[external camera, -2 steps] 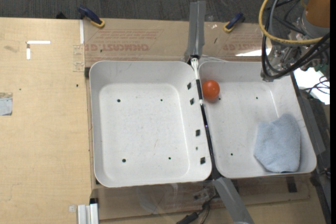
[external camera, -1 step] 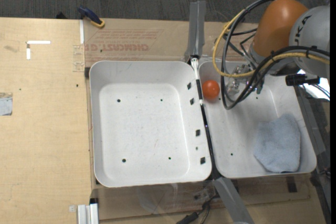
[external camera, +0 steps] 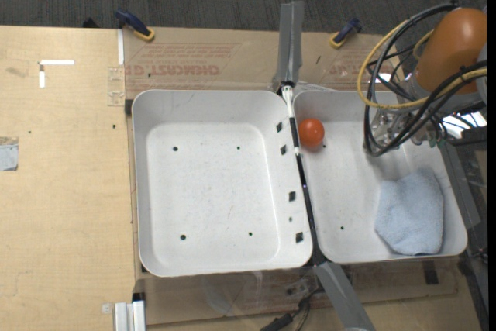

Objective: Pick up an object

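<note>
An orange-red ball [external camera: 311,132] rests in the right bin [external camera: 341,205], close to its upper left corner by the divider. A pale blue cloth [external camera: 411,212] lies crumpled at the bin's lower right. My gripper [external camera: 387,132] hangs over the right bin's upper part, between the ball and the cloth, under the orange wrist band [external camera: 453,43] and loops of cable. Its tip is tangled in with cables and hard to make out.
The left bin [external camera: 147,190] sits beside the right one, joined along a grey divider [external camera: 293,136]. A bare wooden bench top [external camera: 54,167] stretches to the left. Clamps [external camera: 136,25] hold the cardboard at the back edge.
</note>
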{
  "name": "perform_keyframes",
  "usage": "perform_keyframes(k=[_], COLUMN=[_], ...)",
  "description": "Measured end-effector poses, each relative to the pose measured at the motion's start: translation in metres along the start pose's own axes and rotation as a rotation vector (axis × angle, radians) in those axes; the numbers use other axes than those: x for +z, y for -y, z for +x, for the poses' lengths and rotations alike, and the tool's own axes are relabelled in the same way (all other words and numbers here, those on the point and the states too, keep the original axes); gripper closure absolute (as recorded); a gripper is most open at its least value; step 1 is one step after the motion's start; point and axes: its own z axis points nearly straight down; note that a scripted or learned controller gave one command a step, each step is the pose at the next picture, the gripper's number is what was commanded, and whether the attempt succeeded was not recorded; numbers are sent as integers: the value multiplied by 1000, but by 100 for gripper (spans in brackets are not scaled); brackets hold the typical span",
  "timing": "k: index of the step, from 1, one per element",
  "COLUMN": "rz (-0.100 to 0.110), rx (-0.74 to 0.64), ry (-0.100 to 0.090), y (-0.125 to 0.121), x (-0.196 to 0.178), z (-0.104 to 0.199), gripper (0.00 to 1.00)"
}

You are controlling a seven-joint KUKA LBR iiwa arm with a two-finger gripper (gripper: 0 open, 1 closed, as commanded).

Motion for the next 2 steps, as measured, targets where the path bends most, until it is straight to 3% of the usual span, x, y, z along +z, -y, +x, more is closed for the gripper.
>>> perform_keyframes(k=[1, 2], rz=[-1, -1], rx=[223, 95], ry=[-3, -2], y=[-79, -145], x=[-8, -146], z=[-5, 26], gripper=[100, 100])
